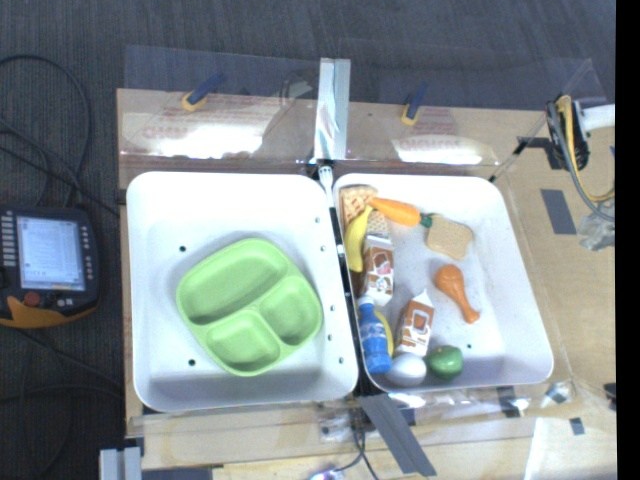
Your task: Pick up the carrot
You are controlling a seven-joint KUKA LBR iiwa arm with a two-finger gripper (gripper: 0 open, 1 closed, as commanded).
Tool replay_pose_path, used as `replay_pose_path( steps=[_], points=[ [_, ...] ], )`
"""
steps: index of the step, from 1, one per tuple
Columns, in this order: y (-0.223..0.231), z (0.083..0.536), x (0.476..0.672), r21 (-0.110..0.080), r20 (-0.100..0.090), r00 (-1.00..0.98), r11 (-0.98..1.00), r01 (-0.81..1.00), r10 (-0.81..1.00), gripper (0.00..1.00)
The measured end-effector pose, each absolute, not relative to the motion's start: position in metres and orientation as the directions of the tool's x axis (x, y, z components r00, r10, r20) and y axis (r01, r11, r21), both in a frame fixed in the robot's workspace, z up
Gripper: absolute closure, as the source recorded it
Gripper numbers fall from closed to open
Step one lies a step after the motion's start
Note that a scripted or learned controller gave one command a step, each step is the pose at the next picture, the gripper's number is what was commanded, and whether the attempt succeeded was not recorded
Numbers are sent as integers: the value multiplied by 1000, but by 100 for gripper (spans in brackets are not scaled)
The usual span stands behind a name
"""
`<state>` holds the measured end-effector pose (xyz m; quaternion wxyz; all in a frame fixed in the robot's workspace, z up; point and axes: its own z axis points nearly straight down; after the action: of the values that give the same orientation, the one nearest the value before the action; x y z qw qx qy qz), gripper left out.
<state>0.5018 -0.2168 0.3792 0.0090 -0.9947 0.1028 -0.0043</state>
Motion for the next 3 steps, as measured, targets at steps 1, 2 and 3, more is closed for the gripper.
replay_pose_path(
  steps=[1, 2, 3],
  points=[
    [-214, 387, 504, -33, 14, 979, -979, -204, -204, 100],
    [-212, 396, 507, -48, 22, 979, -978, -202, -204, 100],
    [-208, 404, 510, -64, 30, 979, -978, -201, -203, 100]
  ],
)
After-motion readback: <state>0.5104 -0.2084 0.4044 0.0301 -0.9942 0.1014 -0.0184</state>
